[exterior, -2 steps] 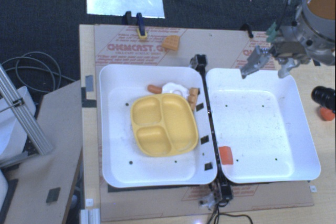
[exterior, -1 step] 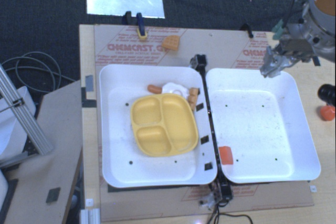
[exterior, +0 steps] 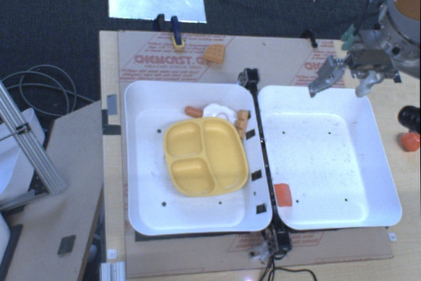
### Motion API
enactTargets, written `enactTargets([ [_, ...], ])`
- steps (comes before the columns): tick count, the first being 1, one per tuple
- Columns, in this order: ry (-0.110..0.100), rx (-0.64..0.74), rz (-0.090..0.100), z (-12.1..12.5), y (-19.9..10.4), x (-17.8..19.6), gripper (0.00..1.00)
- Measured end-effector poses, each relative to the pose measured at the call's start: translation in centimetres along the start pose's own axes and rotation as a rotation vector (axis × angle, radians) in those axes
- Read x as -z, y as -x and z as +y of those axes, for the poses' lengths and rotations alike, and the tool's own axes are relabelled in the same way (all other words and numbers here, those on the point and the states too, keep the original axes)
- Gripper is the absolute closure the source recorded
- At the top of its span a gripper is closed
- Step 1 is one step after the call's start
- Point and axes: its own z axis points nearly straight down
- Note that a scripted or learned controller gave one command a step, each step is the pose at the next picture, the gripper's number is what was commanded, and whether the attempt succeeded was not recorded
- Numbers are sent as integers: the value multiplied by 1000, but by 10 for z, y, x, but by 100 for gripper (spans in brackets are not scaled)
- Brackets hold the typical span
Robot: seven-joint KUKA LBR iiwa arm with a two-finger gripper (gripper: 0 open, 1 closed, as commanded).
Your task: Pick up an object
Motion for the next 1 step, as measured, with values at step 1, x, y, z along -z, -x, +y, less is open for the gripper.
enactTargets([
  [1,5,3,4,-26,-62,80,0],
])
